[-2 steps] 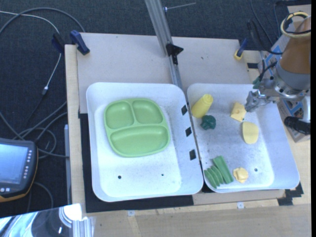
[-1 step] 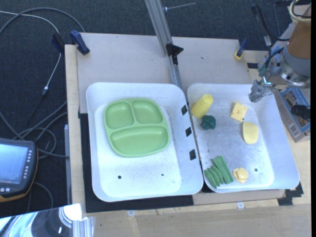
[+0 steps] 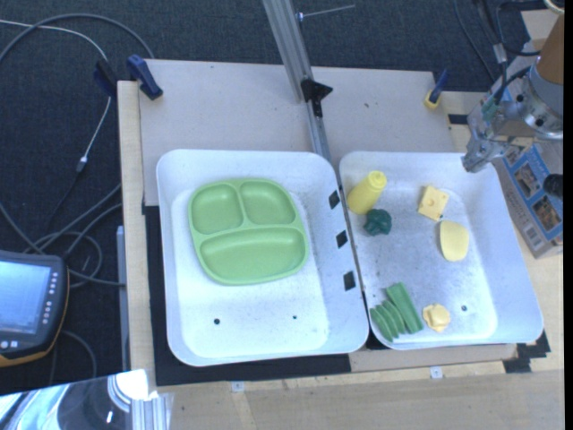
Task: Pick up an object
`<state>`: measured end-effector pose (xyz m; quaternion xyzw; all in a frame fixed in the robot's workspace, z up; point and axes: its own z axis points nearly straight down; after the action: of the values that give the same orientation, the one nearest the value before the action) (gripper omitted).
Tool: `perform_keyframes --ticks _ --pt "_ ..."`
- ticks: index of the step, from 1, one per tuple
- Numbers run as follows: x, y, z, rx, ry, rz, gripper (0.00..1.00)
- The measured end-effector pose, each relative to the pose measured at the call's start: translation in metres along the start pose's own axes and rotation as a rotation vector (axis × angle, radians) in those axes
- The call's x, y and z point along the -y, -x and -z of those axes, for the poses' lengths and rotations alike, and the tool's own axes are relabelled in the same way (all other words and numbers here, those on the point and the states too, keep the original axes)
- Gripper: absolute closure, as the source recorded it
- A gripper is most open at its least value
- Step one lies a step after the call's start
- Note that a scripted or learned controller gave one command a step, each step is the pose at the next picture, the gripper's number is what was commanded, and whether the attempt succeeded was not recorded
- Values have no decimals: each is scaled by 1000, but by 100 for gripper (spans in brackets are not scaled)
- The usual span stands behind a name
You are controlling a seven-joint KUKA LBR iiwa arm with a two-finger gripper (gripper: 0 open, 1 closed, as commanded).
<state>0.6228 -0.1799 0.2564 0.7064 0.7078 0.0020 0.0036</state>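
We look down from one fixed camera set above the pale wooden desk (image 3: 233, 106), tilted at a slant rather than straight down, so the far edge sits toward the top of the frame and the near edge toward the bottom. We stand far enough back to take in both shallow white plastic bins, the left bin (image 3: 179, 240) and the right bin (image 3: 501, 267), whole and side by side, with dark carpeted floor (image 3: 179, 16) around the desk. The grey jointed arm (image 3: 537, 106) enters at our upper right; its gripper (image 3: 476, 158) is small and, we think, partly blurred there.
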Motion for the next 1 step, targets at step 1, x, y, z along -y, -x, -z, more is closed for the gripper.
perform_keyframes --ticks 1 --pt "10 -60 -9 -6 -11 4 100"
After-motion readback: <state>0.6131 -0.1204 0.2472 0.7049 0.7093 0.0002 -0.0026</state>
